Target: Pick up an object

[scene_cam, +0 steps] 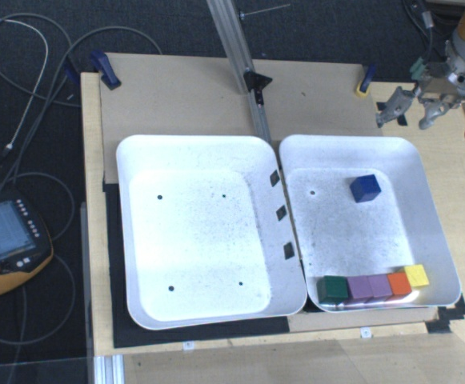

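Observation:
A blue cube [365, 188] lies alone in the upper part of the right bin [424, 182]. Along that bin's near edge sits a row of cubes: green [334, 288], purple [368, 286], orange [398, 282] and yellow [417, 276]. My gripper [412, 112] hangs at the upper right, above the bench just beyond the right bin's far rim, well away from the blue cube. Its fingers are spread apart with nothing between them.
The left bin [136, 214] lies beside the right one, with black clips [280, 212] along the seam. A metal pole [232, 38] rises from the bench's back edge. Blue clamps [104, 69] grip the bench. A teach pendant [6, 238] and cables lie on the floor at left.

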Controlling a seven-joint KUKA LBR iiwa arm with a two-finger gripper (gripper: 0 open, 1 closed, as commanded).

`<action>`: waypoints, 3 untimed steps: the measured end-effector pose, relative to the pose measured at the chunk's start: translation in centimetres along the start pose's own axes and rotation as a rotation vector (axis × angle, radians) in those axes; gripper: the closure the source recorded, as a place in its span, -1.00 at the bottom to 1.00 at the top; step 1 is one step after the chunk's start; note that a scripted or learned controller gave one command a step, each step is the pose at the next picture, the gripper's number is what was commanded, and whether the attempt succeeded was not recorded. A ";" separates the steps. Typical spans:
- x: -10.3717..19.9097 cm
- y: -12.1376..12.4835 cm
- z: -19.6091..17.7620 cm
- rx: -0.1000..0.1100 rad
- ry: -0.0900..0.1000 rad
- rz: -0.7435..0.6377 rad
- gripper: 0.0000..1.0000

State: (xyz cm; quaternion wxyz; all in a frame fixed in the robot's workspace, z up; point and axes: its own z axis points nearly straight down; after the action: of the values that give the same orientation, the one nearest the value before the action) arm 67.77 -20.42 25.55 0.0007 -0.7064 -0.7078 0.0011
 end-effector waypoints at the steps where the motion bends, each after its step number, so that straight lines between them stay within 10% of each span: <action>1: -0.8 -6.6 14.0 0.009 0.004 0.003 -1.00; 2: 0.8 -5.2 15.7 0.002 0.004 -0.001 -1.00; 3: 0.7 -5.1 14.5 -0.003 0.003 0.001 1.00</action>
State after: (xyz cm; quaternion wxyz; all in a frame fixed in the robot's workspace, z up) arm 62.64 -19.70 11.11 0.0009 -0.7068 -0.7074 -0.0009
